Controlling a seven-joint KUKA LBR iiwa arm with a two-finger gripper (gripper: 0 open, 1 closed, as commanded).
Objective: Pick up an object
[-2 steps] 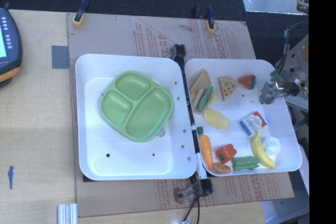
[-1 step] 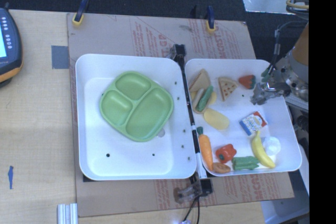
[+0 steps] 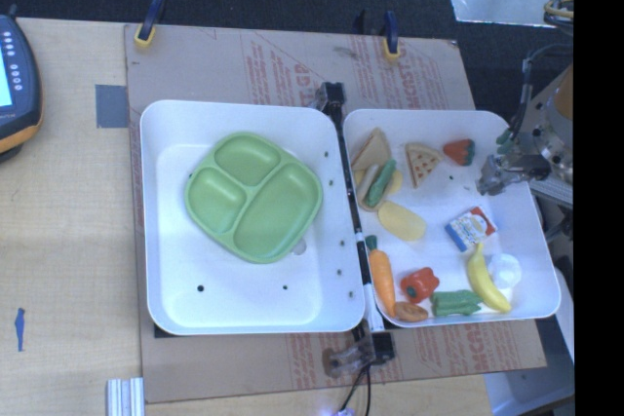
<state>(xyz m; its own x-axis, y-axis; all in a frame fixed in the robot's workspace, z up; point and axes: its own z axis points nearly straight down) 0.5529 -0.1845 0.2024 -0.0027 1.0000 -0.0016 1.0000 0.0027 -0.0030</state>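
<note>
A pale green plate (image 3: 255,196), an orange carrot (image 3: 382,280), a yellow banana (image 3: 485,279), a red pepper (image 3: 420,283).

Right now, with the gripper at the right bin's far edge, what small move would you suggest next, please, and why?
Probably ease the gripper down and slightly left toward the strawberry. It hangs at the right bin's rim with nothing seen between its fingers, and the strawberry is the closest toy, lying apart from the others.

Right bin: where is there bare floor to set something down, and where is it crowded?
Right bin: bare floor lies mid-bin, bordered by the cracker wedge, yellow potato and blue-white packet. The near edge is crowded: carrot, red pepper, banana.
</note>
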